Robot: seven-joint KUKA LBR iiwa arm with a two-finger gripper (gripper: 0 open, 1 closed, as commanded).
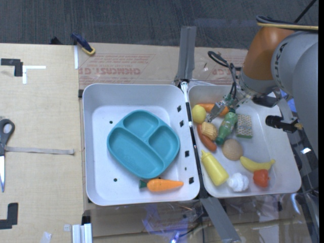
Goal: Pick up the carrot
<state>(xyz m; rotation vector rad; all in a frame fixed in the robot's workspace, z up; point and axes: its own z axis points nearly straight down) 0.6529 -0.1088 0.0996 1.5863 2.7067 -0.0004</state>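
The carrot (163, 185), orange with a green stub at its left end, lies on its side in the left bin (96, 151). It rests along the bin's front wall, just below the blue divided plate (144, 144). My gripper (223, 108) hangs low over the back of the right bin (283, 135), right of the lemon (198, 114) and above the green bottle (226, 127). That puts it far from the carrot, up and to the right across the divider. Nothing can be seen in its grasp.
The right bin holds several toy foods: an orange piece (206, 107), corn (208, 131), a yellow squeeze bottle (214, 168), a brown egg shape (232, 149), a banana (256, 163), a tomato (261, 178) and a white garlic (238, 181). Scissors (4, 135) lie far left.
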